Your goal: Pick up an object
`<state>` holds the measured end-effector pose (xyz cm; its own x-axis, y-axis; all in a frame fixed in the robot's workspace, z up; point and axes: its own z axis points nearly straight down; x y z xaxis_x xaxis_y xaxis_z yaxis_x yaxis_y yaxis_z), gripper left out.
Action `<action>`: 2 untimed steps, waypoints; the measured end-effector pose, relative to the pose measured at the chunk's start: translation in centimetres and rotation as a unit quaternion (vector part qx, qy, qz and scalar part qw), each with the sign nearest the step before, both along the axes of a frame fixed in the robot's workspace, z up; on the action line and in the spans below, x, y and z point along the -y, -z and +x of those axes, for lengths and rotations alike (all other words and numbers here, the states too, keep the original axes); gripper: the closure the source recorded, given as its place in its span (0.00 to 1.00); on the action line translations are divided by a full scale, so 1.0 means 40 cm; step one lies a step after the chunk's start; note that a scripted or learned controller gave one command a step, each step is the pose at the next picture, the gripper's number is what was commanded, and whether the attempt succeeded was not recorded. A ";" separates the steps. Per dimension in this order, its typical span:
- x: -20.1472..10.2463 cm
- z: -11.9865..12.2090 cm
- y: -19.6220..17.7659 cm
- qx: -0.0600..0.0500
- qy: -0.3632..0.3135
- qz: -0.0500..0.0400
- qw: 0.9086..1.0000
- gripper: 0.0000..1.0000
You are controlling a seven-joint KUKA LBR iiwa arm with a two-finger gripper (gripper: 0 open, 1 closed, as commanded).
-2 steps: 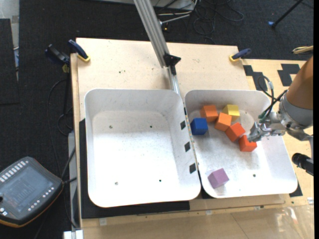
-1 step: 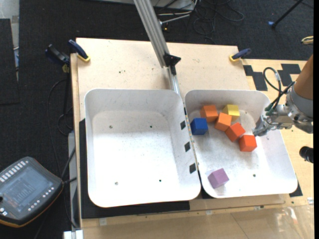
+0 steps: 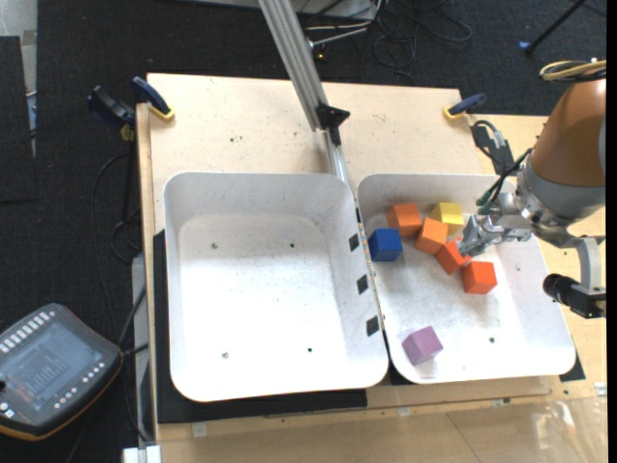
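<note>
- The table (image 3: 251, 123) carries two shallow white bins side by side, so a block can be lifted from one bin and moved across.
- The left bin (image 3: 193, 201) sits beside the right bin (image 3: 540, 345), their inner walls touching along the middle.
- In the right bin, a blue block (image 3: 385, 245) lies nearest the shared wall, and a purple block (image 3: 421, 344) sits apart toward the front.
- Further right, several orange blocks (image 3: 432, 234) and a yellow block (image 3: 448, 213) crowd together, touching or nearly so, which likely makes a clean grasp harder.
- A red-orange block (image 3: 478, 276) lies just right of the cluster.
- The gripper (image 3: 474, 239) is lowered at the cluster's right edge, against a tilted orange block (image 3: 450, 256), probably the one aimed at.
- Whether the fingers are parted or clenched cannot be told; no block is visibly between them.
</note>
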<state>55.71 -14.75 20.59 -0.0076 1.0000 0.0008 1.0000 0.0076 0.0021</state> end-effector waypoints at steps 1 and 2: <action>-0.129 0.046 -0.038 0.001 -0.001 0.000 1.000 1.00; -0.243 0.102 -0.060 0.001 0.000 0.000 1.000 1.00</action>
<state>59.79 -5.03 23.00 -0.0081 1.0000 0.0012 1.0000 0.0081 0.0042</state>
